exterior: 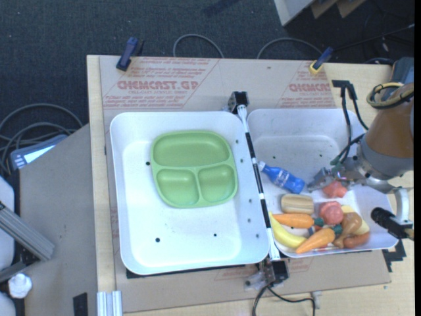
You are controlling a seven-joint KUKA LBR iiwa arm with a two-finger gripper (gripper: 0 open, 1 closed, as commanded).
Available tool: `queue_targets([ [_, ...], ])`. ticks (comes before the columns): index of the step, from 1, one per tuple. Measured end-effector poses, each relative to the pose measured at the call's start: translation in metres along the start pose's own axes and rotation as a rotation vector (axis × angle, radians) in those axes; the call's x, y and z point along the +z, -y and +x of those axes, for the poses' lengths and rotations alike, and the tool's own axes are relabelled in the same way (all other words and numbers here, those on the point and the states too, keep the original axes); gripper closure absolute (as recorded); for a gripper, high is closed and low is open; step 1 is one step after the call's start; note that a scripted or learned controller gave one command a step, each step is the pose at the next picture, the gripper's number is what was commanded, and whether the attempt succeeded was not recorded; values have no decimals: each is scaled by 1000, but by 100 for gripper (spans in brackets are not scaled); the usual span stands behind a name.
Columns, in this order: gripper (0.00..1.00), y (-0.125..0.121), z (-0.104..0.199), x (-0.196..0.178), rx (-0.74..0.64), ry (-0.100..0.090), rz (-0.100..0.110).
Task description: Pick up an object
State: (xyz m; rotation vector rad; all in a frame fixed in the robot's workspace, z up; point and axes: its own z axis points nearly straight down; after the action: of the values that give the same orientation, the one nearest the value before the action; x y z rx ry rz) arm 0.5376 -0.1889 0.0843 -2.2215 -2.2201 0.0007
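Observation:
The right bin [296, 127] holds a heap of toy food along its near side. A blue bottle [283, 176] lies at the left of the heap, and a tan bun [297, 204] sits just in front of it. Nearer the front are a banana [284, 234], two carrots [309, 232] and a red tomato [331, 211]. A pink-red piece [335, 189] lies at the back of the heap. My gripper [327, 175] hangs low right above that piece, reaching in from the right under the orange-banded wrist [389, 131]. Nothing shows between its tips.
The left bin [131, 229] holds a green divided plate [194, 168]. A black divider rail [253, 176] runs between the bins. The arm's body covers the right bin's far right corner. Cables lie on the floor to the left of the bench.

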Motion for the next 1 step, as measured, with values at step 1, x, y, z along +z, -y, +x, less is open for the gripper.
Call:
queue_targets([
  [1,100,-1,0,-11,0,2,-4],
])
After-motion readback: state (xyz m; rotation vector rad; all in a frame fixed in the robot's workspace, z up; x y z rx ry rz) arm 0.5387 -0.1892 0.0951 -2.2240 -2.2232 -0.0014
